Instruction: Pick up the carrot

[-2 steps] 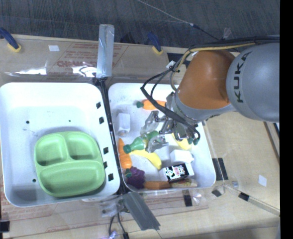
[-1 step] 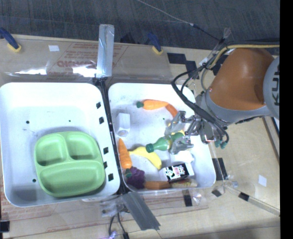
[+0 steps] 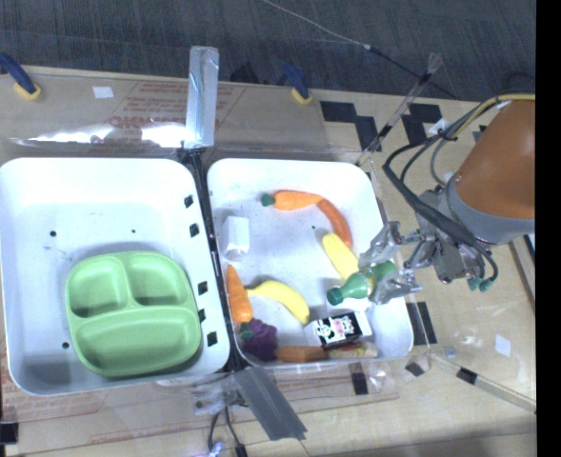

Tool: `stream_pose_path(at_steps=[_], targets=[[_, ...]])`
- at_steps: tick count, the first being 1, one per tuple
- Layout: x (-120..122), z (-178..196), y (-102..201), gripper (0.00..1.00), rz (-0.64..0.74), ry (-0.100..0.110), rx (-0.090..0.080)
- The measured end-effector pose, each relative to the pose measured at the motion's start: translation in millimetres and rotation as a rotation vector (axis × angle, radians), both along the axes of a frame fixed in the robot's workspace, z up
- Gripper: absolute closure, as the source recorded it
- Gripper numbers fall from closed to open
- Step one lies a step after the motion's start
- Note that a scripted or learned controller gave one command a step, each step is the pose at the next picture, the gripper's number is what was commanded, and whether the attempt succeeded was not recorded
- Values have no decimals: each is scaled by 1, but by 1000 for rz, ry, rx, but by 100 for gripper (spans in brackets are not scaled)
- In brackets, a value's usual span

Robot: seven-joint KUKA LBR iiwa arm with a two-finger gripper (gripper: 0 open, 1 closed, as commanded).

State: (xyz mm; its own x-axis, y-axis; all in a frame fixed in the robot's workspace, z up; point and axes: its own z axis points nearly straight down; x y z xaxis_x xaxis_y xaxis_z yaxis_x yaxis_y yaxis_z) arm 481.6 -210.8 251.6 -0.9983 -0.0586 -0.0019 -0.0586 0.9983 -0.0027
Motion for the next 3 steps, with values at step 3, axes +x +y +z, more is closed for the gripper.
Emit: stream_pose_path(at_steps=[3], targets=[[89,101,0,0,554,-1,0]])
